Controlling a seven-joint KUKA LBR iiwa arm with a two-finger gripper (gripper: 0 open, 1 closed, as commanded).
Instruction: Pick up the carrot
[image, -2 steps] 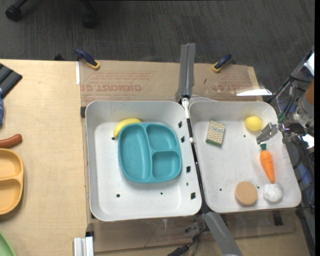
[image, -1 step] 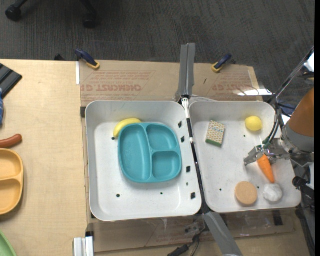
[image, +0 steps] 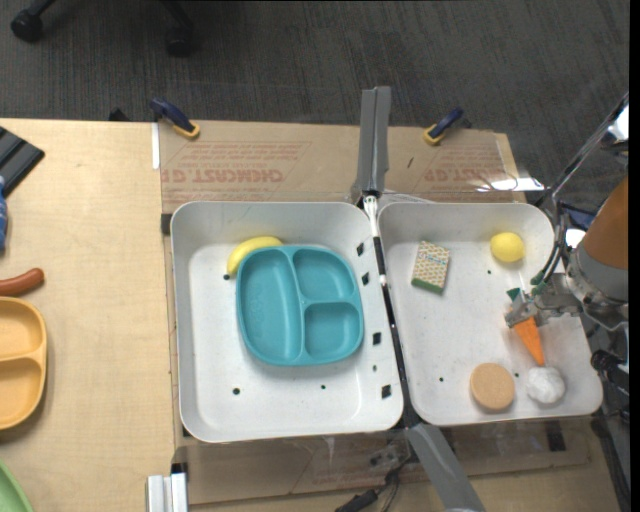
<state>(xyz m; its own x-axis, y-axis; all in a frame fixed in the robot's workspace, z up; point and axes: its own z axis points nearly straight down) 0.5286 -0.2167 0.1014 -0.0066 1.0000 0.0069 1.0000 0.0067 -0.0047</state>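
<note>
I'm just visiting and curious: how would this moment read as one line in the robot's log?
task: pick up carrot | gripper at carrot top, right bin | carrot lying in bin | grasp: unconfirmed

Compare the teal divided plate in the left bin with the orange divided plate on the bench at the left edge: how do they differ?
The teal divided plastic plate lies inside the left white bin; the orange divided plastic plate lies outside the bins, on the wooden bench. The teal plate shows whole, with three compartments; the orange plate is cut by the picture's edge. The teal plate partly covers a yellow thing; the orange plate covers nothing visible. Both are shallow, rounded and divided.
</note>
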